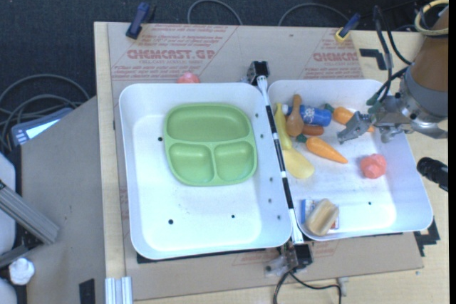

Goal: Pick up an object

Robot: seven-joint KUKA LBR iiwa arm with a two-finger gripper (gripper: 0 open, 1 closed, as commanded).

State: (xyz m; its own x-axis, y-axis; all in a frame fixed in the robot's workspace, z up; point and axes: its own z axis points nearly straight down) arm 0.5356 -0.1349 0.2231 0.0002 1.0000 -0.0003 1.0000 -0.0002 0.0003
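Left bin point(142, 224): green divided plate point(211, 142). Right bin point(399, 213): carrot point(326, 149), pink ball point(372, 166), banana point(293, 156), bread point(320, 216). Tool point(354, 129) spread, holding nothing, above the carrot.

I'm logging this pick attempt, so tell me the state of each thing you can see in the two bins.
Green divided plate: flat in the left bin.
Carrot: lying loose in the right bin.
Pink ball: resting loose.
Yellow banana: lying beside the divider.
Gripper: above the right bin, holding nothing visible.
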